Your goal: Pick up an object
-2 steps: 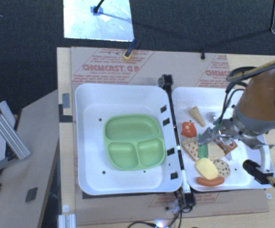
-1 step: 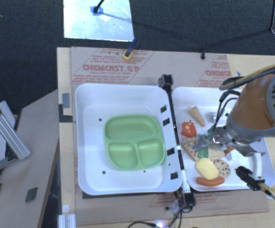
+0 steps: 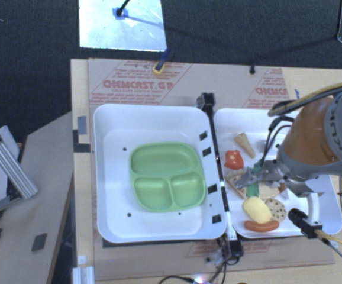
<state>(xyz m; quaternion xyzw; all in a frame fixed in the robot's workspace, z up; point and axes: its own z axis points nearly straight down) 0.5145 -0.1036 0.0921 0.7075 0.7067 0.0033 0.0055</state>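
Observation:
The right bin (image 3: 331, 218) holds several toy foods: a tan wedge (image 3: 245, 144), a red pepper (image 3: 234, 158), a flat toast-like slice (image 3: 237, 183), a small green piece (image 3: 252, 189), a yellow lemon-like lump (image 3: 253, 207), a brown speckled cookie (image 3: 274, 209) and an orange-red sausage (image 3: 261, 225). My gripper (image 3: 260, 174) hangs low in the middle of this bin, right over the slice and the green piece. The arm's body hides the bin's right half behind it.
The left bin (image 3: 109, 158) holds a green three-compartment tray (image 3: 165, 176). A black-clipped divider (image 3: 213, 158) runs between the two bins. A shiny metal sheet (image 3: 122, 16) lies beyond the bench at the top.

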